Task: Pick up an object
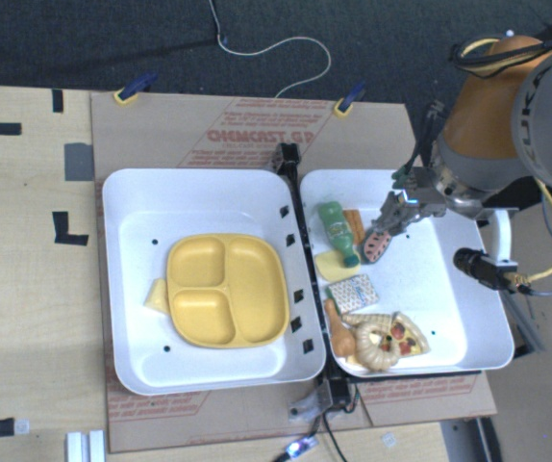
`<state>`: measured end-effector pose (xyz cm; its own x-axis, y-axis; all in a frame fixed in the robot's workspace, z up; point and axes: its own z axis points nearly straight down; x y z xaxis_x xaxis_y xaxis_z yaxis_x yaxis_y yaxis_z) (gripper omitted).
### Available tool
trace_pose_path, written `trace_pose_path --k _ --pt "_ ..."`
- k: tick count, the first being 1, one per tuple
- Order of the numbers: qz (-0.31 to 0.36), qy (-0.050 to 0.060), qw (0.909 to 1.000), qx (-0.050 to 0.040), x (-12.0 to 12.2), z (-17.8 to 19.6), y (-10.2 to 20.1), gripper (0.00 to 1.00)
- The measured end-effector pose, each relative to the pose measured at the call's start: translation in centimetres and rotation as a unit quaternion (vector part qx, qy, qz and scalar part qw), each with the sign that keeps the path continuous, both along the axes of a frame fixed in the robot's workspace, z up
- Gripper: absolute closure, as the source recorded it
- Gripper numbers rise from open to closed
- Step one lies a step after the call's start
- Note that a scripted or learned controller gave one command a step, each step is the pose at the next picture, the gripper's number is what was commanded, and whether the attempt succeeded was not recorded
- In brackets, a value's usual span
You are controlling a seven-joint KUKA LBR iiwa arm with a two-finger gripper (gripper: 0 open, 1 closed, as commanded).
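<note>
Gripper (384,234) sits low over the right bin (468,301), reaching in from the right, its dark fingers angled down and to the left. Finger spacing cannot be told with confidence — the tips merge into a small pink-and-dark object (376,246) directly beneath them. Contact between tips and that object looks likely, but whether the piece is actually clamped or merely lying under the fingers cannot be determined. Just left of it lies a green bottle (336,227), with an orange piece (354,224) alongside and a pale yellow item (333,264) below. Further toward the near wall of the bin: a small patterned packet (352,293), a tan ring-shaped item (369,345) and a pizza-slice toy (406,336), crowded together near an orange carrot-like piece (335,325). Left bin (127,258) holds a yellow divided plate (228,290) lying flat, with a pale yellow wedge (156,296) protruding from under its left edge. Both bins rest on a cardboard sheet (247,133) — clipped at its far edge.
</note>
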<state>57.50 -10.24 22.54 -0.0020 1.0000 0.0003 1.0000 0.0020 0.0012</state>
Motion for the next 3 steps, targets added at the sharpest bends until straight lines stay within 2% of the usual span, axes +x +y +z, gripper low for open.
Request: trace_pose_path --k 1,2,3 --pt "0.003 0.001 1.0 0.0009 0.5 0.9 5.7 1.0" --pt "0.001 0.002 1.0 -0.0002 0.0 0.4 7.5 1.0" --pt "-0.001 0.002 1.0 -0.0008 0.1 0.1 6.0 1.0"
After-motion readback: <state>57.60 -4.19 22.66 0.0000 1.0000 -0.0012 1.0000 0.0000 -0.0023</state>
